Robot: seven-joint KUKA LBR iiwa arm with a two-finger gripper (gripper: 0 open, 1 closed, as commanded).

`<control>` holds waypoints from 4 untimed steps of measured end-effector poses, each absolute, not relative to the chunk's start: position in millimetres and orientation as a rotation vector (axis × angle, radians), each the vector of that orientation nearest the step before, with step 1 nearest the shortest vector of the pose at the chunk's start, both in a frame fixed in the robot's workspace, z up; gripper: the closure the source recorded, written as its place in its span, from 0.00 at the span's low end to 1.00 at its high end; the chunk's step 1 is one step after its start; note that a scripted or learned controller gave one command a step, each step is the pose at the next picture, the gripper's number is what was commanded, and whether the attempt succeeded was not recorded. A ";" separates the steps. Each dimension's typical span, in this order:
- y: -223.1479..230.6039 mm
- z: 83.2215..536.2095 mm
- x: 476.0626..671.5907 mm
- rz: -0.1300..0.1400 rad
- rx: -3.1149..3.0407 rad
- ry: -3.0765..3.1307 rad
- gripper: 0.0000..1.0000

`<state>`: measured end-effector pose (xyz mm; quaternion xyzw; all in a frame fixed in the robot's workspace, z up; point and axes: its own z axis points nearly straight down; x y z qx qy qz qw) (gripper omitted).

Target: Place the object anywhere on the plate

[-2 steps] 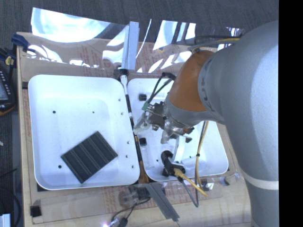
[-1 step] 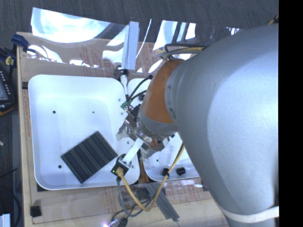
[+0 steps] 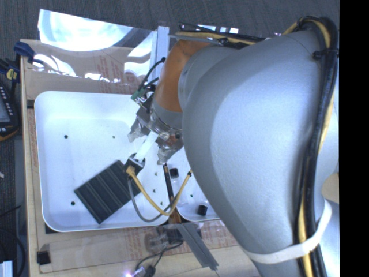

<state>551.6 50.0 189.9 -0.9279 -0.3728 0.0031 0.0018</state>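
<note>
We look down on a table (image 3: 81,242) that carries two shallow white bins side by side. The grey arm (image 3: 259,126) comes in from the right and covers most of the right bin (image 3: 189,203), leaving us a small corner of it near the bottom of the view. The orange band (image 3: 172,79) above the wrist sits over the far edge of the left bin (image 3: 57,114). Below it the wrist points down and to the left, so the jaws hang over the right-hand part of the left bin, near the wall shared by the two bins. The jaws stand apart, one pale tip toward the upper left and the other toward the lower right, and we see nothing gripped between them. The dark ribbed plate (image 3: 106,192), a flat rectangle turned at a slant, lies on the floor of the left bin toward its near edge, below and to the left of the jaws and apart from them. The small black object (image 3: 202,210) rests in the visible corner of the right bin, close to the near rim and just beside the edge of the arm. It is well apart from the plate, with the bin wall between them, and clear of the jaws. A few small dark specks (image 3: 66,136) dot the white floor of the left bin.
</note>
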 end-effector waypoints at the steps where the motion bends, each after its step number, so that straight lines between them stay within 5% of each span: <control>1: 125.2 177.2 644.3 0.006 -2.798 -1.422 1.00; 2: 216.9 313.3 633.8 0.001 -2.774 -1.468 1.00; 3: 123.1 367.6 606.4 0.002 -2.662 -1.661 1.00; 4: 21.0 290.6 544.8 0.009 -2.556 -1.822 1.00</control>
